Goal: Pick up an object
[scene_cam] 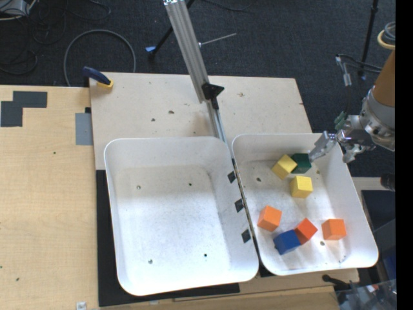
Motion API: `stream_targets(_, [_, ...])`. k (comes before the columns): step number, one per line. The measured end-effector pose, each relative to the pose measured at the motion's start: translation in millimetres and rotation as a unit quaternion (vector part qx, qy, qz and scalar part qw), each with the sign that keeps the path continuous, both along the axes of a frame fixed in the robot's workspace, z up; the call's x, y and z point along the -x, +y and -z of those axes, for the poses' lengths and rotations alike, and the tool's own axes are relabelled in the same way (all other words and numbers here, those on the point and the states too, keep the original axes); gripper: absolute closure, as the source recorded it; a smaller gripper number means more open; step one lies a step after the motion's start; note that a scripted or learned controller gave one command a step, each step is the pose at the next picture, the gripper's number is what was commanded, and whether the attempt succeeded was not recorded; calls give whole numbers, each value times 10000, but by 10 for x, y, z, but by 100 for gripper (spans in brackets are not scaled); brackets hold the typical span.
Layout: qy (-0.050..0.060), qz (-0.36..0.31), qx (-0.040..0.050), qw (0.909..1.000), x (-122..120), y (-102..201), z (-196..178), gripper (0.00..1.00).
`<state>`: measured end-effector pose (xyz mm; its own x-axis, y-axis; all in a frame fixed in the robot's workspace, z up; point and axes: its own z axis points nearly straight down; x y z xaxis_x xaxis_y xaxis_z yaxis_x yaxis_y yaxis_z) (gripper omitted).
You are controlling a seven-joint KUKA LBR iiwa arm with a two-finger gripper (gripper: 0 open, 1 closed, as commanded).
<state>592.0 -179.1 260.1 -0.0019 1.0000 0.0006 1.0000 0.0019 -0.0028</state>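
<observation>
The right bin (361,219) holds several small blocks. Two yellow blocks (284,166) (301,186) lie near its back, with a dark green block (301,161) touching the first. Three orange blocks (270,217) (306,229) (333,228) and a blue block (287,241) lie toward the front. My gripper (335,150) hangs over the bin's back right corner, just right of the green block. It is open, with one finger (321,148) slanting toward the green block and nothing between the fingers.
The left bin (129,173) stands beside the right one, with a black divider strip between them. A slanted metal rail (190,50) rises from behind the bins. A blue and yellow clamp (98,77) sits at the bench's back left corner.
</observation>
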Motion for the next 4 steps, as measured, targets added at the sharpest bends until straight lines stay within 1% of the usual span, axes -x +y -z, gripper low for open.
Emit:
stream_targets(1, [-82, 1, 32, 10000, -564, 16, 1385, 0])
stream_targets(2, [-25, 0, 9, 10000, -416, -94, 1556, 0])
stream_targets(3, [-2, 19, -1, 10000, -7, 3, 1693, 0])
stream_targets(4, [1, 43, -6, 10000, -5, -20, 1599, 100])
